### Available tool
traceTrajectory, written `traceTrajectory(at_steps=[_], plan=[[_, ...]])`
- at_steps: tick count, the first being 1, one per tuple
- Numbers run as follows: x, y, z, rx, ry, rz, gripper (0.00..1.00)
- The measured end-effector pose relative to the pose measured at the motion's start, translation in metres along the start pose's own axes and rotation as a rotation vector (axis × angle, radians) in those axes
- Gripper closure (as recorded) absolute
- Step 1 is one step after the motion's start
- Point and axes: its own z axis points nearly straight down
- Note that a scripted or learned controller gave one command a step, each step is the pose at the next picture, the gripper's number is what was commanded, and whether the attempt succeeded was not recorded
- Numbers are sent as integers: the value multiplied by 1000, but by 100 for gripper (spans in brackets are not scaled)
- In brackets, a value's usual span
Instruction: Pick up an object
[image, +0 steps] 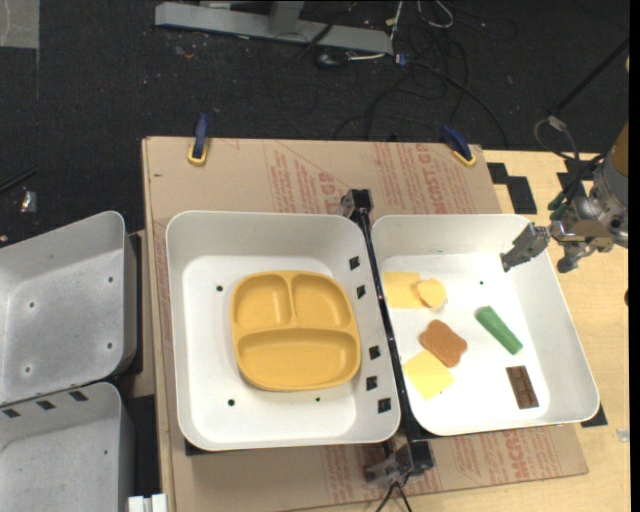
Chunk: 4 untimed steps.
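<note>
Gripper (548, 250) hangs with fingers spread wide and nothing between them over the right bin's (560, 395) far right rim, so it should, I judge, drop squarely astride the nearby green block (498, 330) before closing.

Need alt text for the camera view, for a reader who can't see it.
The gripper hovers open over the right bin's far right corner, holding nothing. That bin holds yellow pieces, a brown piece, a green block and a dark bar; the left bin holds a yellow divided plate.
</note>
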Motion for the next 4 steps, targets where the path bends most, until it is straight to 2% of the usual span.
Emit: traceTrajectory(at_steps=[1,2,3,4], plan=[[3,9,59,5,2,1,0],[10,0,111,5,2,1,0],[17,4,158,4,2,0,0],[17,5,146,-1,0,2,100]])
